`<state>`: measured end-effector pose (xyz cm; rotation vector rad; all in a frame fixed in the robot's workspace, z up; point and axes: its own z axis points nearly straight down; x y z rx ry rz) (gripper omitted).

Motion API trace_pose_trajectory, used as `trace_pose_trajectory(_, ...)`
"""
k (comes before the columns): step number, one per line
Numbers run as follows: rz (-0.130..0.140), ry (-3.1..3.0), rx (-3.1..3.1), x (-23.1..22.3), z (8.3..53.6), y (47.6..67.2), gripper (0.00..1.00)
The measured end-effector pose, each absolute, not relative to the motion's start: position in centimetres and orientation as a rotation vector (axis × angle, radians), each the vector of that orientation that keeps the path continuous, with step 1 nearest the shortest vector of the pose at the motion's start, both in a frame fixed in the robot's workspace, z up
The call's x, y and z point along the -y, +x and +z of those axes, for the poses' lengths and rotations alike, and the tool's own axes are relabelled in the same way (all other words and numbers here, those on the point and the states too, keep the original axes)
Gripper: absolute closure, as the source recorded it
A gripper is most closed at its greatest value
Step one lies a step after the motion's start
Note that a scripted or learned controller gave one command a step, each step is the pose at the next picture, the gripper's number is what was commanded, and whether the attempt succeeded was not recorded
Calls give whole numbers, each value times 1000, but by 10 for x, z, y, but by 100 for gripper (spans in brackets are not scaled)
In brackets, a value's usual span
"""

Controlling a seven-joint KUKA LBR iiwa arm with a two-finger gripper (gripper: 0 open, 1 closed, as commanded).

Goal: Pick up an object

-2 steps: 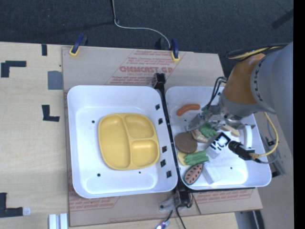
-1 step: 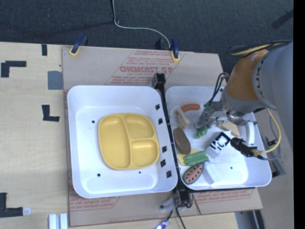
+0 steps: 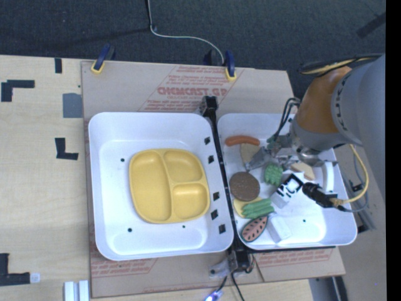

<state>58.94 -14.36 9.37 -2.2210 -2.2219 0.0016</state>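
Camera view, and the gripper [image 3: 266, 157] is down inside the right bin [image 3: 338, 234], reaching in from the right under the grey arm [image 3: 369, 105] with its orange band [image 3: 316, 105]. Its metal fingers point left toward the middle of the bin, but whether they are spread or pressed together, I cannot tell from up here; nothing is plainly seen between them. Just beside the tips sits a green piece [image 3: 273, 173], close enough that contact is hard to judge. Above it, near the bin's upper left, lies a sausage [image 3: 242, 140]. Lower left of the gripper, a brown round patty [image 3: 244, 185] lies flat, and below that a long green pod [image 3: 257, 208] crosses at a slant. Further down, a reddish-brown seeded slice [image 3: 254, 229] rests near the front wall. A black-and-white block [image 3: 289, 187] sits right of the green piece, under the wrist. Over in the left bin [image 3: 106, 137], a yellow divided plate [image 3: 169, 185] lies in the middle, well apart from all this action.
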Motion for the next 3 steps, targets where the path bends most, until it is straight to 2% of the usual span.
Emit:
trace_pose_trajectory(1,14,-2208,2229,99,83,669,0)
trace_pose_trajectory(2,11,-2215,2223,101,92,667,100)
trace_pose_trajectory(3,-3,-2219,2224,72,189,617,100)
